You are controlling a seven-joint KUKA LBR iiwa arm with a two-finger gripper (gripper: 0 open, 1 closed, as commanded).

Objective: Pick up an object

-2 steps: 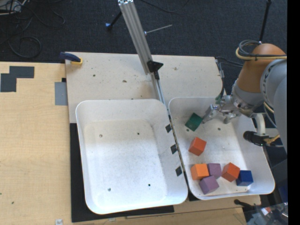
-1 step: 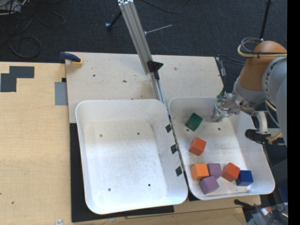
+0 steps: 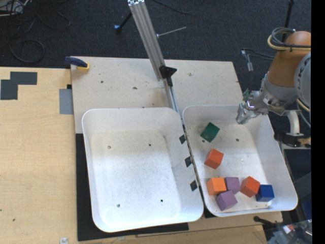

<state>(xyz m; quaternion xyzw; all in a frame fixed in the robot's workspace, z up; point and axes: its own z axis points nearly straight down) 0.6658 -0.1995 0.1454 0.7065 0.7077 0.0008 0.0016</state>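
Observation:
The right bin [image 3: 264, 136] holds several blocks. A green block [image 3: 209, 132] lies near its back left, and an orange-red block [image 3: 214, 158] sits near its middle. Along the front stand an orange block [image 3: 217, 185], two purple blocks [image 3: 232, 184] [image 3: 226, 200], another orange-red block [image 3: 250, 186] and a blue block [image 3: 265, 192]. My gripper [image 3: 244, 114] hangs over the bin's back right part, right of the green block and apart from every block. Nothing shows between its tips.
The left bin [image 3: 101, 136] stands beside the right one, with black clips [image 3: 188, 161] along the shared edge. A slanted aluminium bar [image 3: 150, 39] rises behind the bins. A blue-and-yellow clamp [image 3: 77, 62] lies at the board's back left corner.

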